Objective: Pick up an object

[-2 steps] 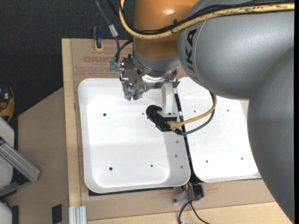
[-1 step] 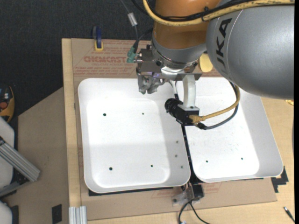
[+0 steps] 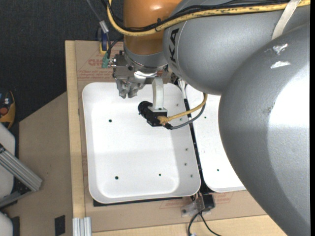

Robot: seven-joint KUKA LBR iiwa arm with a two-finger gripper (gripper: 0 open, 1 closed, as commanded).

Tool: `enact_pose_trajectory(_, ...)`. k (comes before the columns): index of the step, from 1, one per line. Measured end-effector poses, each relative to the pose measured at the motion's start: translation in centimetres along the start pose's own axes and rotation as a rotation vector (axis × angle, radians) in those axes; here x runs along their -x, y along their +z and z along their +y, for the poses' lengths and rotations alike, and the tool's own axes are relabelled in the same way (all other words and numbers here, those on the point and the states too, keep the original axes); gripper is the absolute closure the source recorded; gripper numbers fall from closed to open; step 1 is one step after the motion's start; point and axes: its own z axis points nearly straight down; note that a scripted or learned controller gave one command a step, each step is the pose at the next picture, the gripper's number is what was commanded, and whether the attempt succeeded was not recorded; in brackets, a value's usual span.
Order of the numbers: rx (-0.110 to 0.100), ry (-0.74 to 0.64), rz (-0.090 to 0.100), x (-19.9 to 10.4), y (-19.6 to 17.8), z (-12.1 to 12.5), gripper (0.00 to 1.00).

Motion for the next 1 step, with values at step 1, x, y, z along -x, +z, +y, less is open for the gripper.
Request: enact_pose_trajectory(1, 0.012, 0.007, 0.001, 3.93, -6.24, 0.27, 1.00)
